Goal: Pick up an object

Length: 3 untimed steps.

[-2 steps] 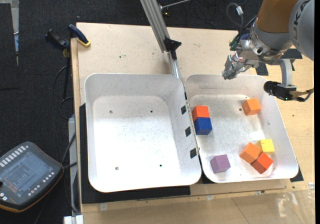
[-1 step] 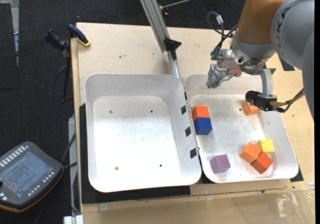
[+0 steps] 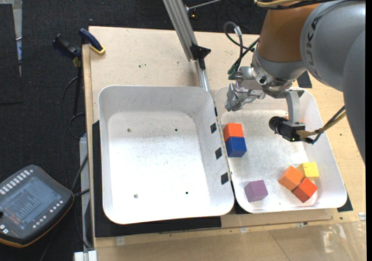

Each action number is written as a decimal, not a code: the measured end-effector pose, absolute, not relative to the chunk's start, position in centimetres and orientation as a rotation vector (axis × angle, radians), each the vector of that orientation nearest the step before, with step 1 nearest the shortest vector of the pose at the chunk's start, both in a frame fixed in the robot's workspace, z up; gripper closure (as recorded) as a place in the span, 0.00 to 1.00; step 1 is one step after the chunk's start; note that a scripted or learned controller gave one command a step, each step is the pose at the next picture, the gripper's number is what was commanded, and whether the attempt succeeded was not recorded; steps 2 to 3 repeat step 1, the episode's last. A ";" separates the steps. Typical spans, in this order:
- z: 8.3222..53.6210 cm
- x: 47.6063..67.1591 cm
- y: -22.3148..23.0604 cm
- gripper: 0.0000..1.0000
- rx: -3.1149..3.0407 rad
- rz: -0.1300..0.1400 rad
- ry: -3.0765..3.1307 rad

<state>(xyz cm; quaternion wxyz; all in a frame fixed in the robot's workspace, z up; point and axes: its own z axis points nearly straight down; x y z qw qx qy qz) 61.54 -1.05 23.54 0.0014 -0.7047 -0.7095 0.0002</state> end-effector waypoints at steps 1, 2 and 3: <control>22.5 59.9 4.1 1.00 -2.211 0.001 -2.227; 22.5 59.9 4.1 1.00 -2.211 0.001 -2.227; 22.5 59.9 4.1 1.00 -2.211 0.001 -2.227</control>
